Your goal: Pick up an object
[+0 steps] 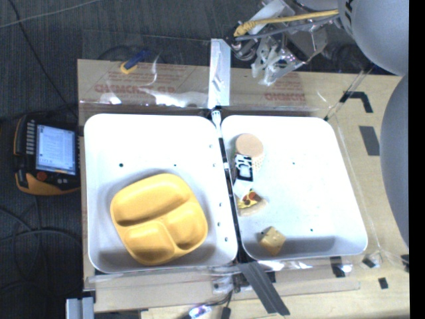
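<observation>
Operator, your gripper [272, 64] sits at the upper middle of the frame, above the far rim of the right bin [332, 178] and clear of both bins. From this angle you cannot tell whether the jaws are apart or together; the metal parts blur into one cluster. Nothing shows between them. A yellow cable [285, 20] runs across just above the gripper.

Right bin, left side: a paper cup [248, 153] lies close along the dividing wall, tan lid toward the top of the frame, black print on its side. Just below it, a small pizza-slice toy [250, 201], near the cup. Lower still, toward the bin's bottom edge, a tan lump [271, 240], apart from the slice. All three lie well below the gripper in the frame.

Left bin [106, 138]: a yellow compartment tray [158, 216] rests right side up in the lower middle, two shallow sections visible.

Outside the bins: a handheld pendant [48, 155] with a lit screen at the left edge, on dark flooring. A small blue and yellow object [134, 61] lies on the board at upper left.
</observation>
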You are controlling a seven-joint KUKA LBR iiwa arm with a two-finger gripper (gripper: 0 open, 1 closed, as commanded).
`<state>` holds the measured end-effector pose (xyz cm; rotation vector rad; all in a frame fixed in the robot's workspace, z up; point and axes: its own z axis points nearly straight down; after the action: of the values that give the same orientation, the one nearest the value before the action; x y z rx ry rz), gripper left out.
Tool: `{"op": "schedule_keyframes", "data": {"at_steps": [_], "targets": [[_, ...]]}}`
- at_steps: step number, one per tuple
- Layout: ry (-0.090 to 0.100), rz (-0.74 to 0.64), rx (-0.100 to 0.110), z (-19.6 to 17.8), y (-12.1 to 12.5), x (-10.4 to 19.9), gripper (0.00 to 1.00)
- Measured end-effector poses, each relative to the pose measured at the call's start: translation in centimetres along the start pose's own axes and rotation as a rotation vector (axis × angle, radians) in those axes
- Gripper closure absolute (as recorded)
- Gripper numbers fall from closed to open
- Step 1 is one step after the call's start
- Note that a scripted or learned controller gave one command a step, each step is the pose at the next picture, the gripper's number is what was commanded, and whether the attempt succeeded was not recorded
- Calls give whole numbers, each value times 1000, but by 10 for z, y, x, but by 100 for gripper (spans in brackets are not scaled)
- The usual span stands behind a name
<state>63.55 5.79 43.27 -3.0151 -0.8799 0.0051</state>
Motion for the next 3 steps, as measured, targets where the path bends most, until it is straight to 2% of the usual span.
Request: {"op": "schedule_keyframes", "data": {"at_steps": [1, 2, 3], "targets": [[-1, 78, 0, 47, -67, 13, 100], [0, 125, -1, 0, -72, 73, 100], [-4, 64, -2, 149, -53, 47, 100]]}}
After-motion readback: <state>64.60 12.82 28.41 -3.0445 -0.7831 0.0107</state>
